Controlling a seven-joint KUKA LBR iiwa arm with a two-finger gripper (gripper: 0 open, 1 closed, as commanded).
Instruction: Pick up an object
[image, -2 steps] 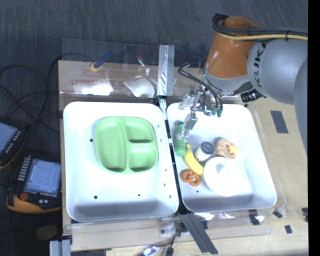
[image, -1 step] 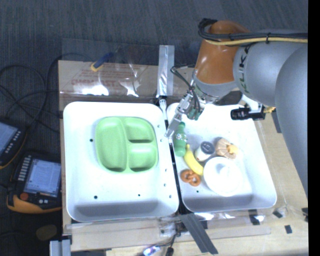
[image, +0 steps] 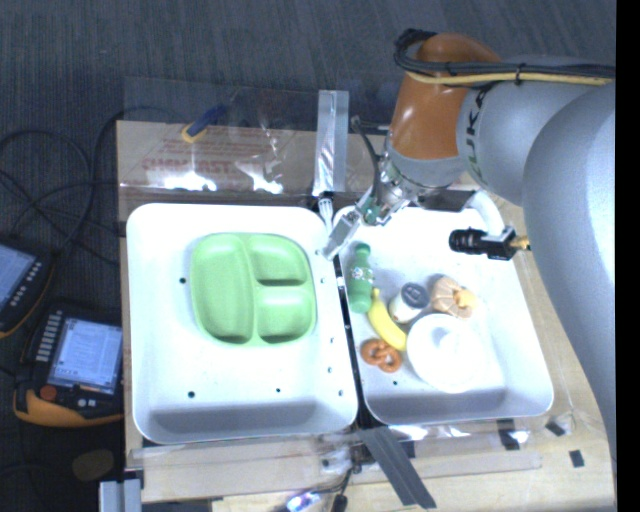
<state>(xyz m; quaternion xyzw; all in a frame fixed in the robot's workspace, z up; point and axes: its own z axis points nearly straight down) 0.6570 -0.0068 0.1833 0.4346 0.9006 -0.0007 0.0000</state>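
Seen from above, two white bins sit side by side on a bench. The left bin (image: 150, 390) holds a green divided plate (image: 252, 286). The right bin (image: 520, 380) holds a green bottle (image: 359, 280), a banana (image: 384, 322), a pretzel (image: 381, 354), a white bowl (image: 447, 350) and a small tan toy (image: 451, 295). The gripper (image: 343, 232) hangs over the bins' shared edge, just above the bottle; whether it is open or closed cannot be told.

Bench (image: 140, 140): brown top, frame centre. Two white bins directly on it, side by side, touching: left bin (image: 150, 400), right bin (image: 520, 390). Clear plastic sheet (image: 240, 150) on bench, upper left, behind left bin.
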